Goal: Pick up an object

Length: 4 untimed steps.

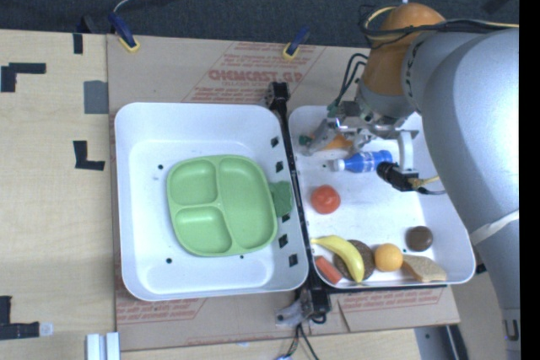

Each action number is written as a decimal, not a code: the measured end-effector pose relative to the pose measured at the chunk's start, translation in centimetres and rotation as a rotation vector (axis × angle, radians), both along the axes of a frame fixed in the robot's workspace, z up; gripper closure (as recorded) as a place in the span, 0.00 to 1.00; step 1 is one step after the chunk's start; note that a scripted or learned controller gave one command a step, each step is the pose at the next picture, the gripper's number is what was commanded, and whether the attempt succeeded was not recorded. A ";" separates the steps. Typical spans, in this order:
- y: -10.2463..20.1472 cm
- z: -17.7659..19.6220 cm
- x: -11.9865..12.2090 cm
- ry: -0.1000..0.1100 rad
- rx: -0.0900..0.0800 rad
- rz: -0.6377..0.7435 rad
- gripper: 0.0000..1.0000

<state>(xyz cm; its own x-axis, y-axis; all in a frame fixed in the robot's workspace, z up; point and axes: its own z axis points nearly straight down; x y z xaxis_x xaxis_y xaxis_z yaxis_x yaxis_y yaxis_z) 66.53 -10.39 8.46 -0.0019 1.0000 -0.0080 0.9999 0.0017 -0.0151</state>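
**Tight at the near edge, open in the middle**

My gripper point(337, 131) sits low in the right bin point(381, 196), crowded by the blue-capped bottle point(364, 162) just beside it. Open white floor runs mid-bin around the lone tomato point(326, 199). The near wall is packed: banana point(344, 255), orange point(388, 257), a dark round fruit point(418, 239). The left bin point(135, 181) is mostly covered by the green divided plate point(221, 204), with bare margins around it.

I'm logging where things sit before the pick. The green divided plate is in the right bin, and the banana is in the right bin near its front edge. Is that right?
Not quite. The camera view shows the green divided plate in the left bin, not the right one. The rest holds: the banana lies in the right bin near its front edge.
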 end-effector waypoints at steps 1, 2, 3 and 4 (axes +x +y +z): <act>0.1 0.0 0.0 -0.001 -0.003 -0.002 0.00; -0.3 0.0 0.0 0.000 0.005 0.000 0.00; 0.1 0.0 0.0 -0.001 -0.003 -0.003 0.00; 0.2 0.0 0.0 -0.001 -0.004 -0.002 0.00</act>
<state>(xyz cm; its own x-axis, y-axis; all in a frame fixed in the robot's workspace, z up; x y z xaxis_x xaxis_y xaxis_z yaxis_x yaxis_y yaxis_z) 66.51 -10.22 8.49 0.0004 0.9999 -0.0115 0.9999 -0.0006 -0.0143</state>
